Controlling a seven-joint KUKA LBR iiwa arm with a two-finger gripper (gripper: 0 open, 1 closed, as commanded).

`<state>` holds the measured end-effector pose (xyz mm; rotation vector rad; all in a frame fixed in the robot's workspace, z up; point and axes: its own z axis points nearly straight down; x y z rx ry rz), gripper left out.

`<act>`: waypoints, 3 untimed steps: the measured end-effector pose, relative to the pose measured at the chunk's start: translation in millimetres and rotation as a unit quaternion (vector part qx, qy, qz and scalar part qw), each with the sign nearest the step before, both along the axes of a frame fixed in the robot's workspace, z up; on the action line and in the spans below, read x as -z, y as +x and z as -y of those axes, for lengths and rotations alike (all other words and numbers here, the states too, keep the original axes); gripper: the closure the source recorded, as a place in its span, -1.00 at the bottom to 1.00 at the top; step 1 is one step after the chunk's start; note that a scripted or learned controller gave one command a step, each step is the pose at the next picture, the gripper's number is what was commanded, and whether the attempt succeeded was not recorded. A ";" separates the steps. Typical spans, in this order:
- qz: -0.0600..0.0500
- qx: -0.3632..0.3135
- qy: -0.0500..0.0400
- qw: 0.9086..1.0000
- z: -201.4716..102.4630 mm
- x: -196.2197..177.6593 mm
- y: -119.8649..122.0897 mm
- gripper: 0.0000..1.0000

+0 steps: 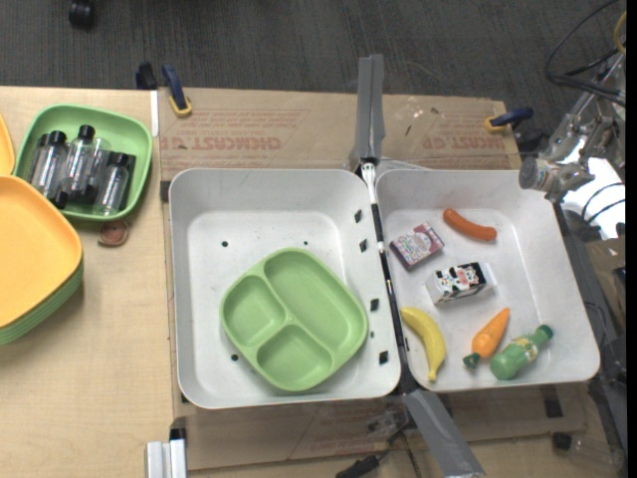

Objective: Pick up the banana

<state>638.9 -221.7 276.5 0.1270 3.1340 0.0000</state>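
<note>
The banana (426,338) lies in the right bin (557,366) near its front left corner. It is yellow and curved, with one end toward the divider and the other toward the front wall. Nothing touches it or covers it. To its right, a short gap away, is an orange carrot (490,333).
The right bin also holds a green bottle (518,355), a black-and-white carton (461,283), a small purple packet (416,245) and a sausage (469,224). A green divided plate (292,318) lies in the left bin (199,267). Metal hardware and cables (572,162) stand past the right bin's rear corner.
</note>
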 end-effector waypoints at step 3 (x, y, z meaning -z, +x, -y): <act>0.000 -0.397 0.000 0.918 -0.5 53.4 20.9 1.00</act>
